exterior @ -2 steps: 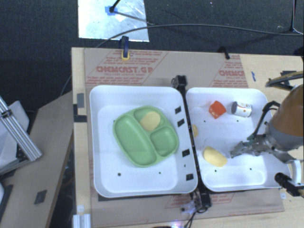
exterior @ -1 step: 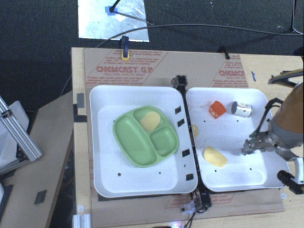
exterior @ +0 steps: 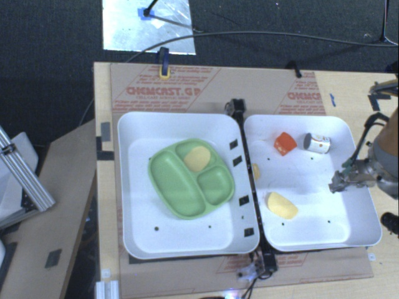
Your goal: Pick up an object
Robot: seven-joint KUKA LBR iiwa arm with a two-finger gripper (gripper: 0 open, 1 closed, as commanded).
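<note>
Two shallow white bins sat side by side on the worktop (exterior: pixel 206 83), which was covered by a brown printed sheet. The left bin (exterior: pixel 140 229) carried a green divided plate (exterior: pixel 181 189), tilted a little in the view, with a pale yellow rounded piece (exterior: pixel 198 158) lying in its upper small compartment. The other compartments of the plate showed bare green.

The right bin (exterior: pixel 324 229) held three loose things. An orange-red block (exterior: pixel 285 143) lay near the far wall, and just to its right, apart from it, lay a small white and grey cylinder (exterior: pixel 317 143) on its side. A yellow lemon-like object (exterior: pixel 282 205) lay towards the near left part of that bin, well apart from the other two. A small yellowish bit (exterior: pixel 255 170) showed at the bin's left wall, by the black divider (exterior: pixel 249 192) between the bins; what it was could not be told.

The arm (exterior: pixel 383 167) reached in from the right, and the gripper (exterior: pixel 340 182) hung over the right side of the right bin, above bare white floor. It was well apart from the yellow object and below the cylinder in the view. Whether the jaws were spread or pressed together could not be told; nothing showed between them.

A blue clamp with a yellow tip (exterior: pixel 164 63) stood at the far edge of the worktop.
</note>
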